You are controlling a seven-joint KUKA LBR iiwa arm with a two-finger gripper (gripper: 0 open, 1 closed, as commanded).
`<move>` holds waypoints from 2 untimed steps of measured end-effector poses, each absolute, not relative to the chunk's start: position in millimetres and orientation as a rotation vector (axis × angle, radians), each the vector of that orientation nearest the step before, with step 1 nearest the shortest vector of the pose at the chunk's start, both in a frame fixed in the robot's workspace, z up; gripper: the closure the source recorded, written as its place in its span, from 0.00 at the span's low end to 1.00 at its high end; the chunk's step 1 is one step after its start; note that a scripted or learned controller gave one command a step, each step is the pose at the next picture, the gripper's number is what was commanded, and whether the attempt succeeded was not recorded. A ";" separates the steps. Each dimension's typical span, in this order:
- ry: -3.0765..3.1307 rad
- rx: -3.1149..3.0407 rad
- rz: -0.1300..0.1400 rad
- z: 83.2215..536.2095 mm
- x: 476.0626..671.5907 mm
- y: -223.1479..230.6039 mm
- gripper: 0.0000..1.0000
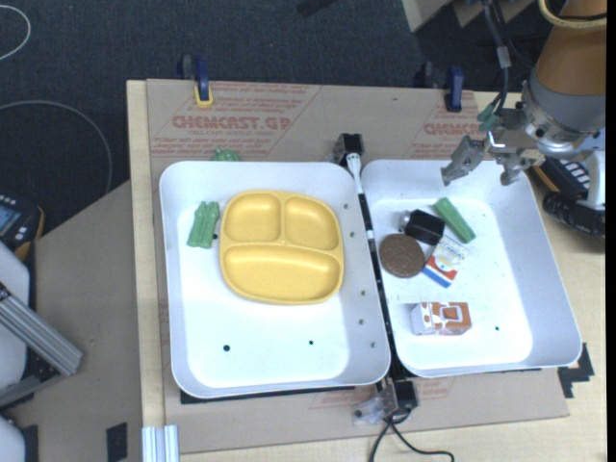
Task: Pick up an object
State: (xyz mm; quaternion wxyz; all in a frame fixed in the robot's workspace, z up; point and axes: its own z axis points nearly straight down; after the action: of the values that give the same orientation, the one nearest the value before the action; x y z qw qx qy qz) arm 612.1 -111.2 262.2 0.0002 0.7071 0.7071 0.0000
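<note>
Gripper (pixel 486 162) hanging at the upper right of the frame, over the top rim of the right bin (pixel 549 287). Fingers (pixel 460 165) spreading wide apart, gripping nothing, with bare white bin floor showing between them. Grey wrist and orange band rising toward the top right corner.

Just below the gripper, lying well clear of it: a green bar (pixel 453 218) slanting down to the right, touching a small black block (pixel 423 226) on its left. Sitting below the block, a round brown disc (pixel 401 256). Lying right of the disc, a small white packet with red and blue print (pixel 445 262), partly overlapping the disc's edge. Resting nearer the bottom of the same bin, apart from the cluster, an orange-and-white carton (pixel 442 318) lying flat.

Occupying the left bin (pixel 192 354), at centre frame: a yellow three-compartment plate (pixel 282 246), sitting upright, all compartments facing up. Lying just beside its left edge, a green ridged piece (pixel 203 224), running roughly top to bottom.

Supporting both bins, a brown board (pixel 289 118) printed in red lettering, held by two blue clamps (pixel 201 75) along the top edge.
</note>
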 end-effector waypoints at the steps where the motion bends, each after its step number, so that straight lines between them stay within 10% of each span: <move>1: 2.225 2.222 -0.004 77.3 638.9 -114.3 0.00; 2: 2.216 2.217 0.005 97.8 641.4 -115.7 1.00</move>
State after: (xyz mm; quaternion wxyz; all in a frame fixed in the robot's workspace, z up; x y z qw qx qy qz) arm 641.4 -115.7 97.8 0.0037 0.7073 0.7069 0.0017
